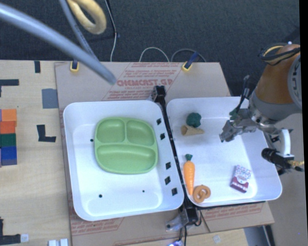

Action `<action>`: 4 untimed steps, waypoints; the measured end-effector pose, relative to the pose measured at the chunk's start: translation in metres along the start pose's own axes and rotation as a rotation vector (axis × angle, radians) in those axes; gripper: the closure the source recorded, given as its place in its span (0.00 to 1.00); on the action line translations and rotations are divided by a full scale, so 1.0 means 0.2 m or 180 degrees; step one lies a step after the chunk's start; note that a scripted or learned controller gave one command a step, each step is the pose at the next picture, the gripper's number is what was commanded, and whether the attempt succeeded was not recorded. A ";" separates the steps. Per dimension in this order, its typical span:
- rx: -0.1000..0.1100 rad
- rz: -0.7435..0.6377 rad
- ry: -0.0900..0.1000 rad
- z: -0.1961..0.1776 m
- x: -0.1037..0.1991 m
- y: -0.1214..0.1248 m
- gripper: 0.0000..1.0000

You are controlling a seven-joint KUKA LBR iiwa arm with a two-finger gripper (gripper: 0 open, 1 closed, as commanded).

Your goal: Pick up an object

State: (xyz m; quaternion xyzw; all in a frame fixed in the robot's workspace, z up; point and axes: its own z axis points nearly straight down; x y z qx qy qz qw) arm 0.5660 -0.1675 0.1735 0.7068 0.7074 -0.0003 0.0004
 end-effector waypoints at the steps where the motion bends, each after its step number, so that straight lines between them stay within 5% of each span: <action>1: -0.0002 -0.0004 0.0000 -0.25 0.00 0.01 1.00; 4: 0.0013 -0.0021 0.0008 -0.25 0.84 -0.05 1.00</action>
